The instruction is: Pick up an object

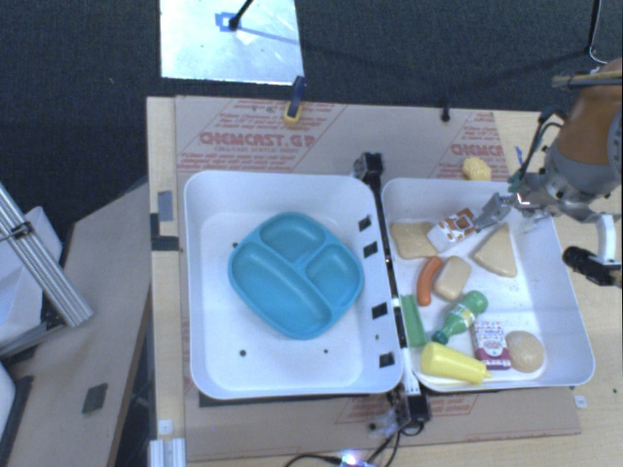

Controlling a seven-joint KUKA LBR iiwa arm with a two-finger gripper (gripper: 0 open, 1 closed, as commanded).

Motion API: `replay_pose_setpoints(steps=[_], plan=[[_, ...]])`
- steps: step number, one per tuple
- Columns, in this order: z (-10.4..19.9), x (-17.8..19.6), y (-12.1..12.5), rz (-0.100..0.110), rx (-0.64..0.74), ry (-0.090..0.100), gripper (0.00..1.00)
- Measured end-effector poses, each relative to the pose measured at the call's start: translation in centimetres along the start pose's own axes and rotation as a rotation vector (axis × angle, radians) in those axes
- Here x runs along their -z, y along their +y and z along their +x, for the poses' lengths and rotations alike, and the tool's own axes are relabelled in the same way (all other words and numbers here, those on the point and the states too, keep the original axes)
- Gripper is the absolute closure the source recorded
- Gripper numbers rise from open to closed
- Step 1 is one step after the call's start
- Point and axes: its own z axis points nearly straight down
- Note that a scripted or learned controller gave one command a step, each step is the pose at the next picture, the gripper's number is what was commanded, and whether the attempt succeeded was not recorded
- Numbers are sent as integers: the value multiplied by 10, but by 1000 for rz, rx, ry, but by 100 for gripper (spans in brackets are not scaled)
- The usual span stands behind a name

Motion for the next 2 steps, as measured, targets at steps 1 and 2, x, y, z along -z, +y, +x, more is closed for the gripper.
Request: replay_pose_setpoints(steps=[1, 2], plan=[[-3, -25, 5, -18, 1, -7, 0], [-2, -17, 5, -16, 3, -5, 100]])
